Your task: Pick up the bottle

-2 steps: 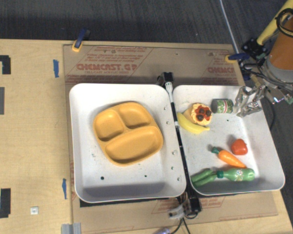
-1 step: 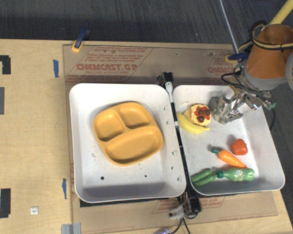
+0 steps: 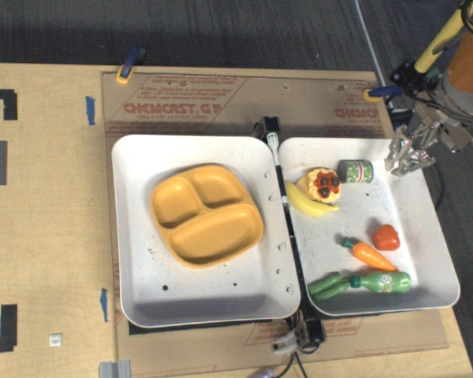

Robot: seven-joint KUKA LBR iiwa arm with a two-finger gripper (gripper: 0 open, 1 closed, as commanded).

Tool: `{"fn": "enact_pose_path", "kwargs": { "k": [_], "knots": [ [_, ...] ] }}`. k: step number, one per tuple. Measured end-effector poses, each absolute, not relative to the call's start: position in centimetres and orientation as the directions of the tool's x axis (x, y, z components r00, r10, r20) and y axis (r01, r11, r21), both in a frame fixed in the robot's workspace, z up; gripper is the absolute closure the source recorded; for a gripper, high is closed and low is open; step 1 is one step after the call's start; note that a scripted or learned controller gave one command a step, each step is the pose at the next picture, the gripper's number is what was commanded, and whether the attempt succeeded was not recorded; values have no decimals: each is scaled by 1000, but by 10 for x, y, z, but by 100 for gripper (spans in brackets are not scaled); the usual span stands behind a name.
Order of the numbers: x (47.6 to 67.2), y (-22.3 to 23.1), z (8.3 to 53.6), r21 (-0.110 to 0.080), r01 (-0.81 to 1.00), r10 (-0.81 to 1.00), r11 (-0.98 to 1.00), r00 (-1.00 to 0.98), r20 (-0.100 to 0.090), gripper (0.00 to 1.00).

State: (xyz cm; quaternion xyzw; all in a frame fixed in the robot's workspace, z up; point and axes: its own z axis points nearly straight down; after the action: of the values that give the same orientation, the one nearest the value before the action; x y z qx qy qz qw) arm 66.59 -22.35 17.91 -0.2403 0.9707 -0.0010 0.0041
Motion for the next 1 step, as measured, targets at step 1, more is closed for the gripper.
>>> {"fn": "enact_pose_path", "kwargs": {
  "k": [1],
  "knots": [
    [668, -223, 87, -3, -822, -822, 570, -570, -4, 100]
  ]
}}
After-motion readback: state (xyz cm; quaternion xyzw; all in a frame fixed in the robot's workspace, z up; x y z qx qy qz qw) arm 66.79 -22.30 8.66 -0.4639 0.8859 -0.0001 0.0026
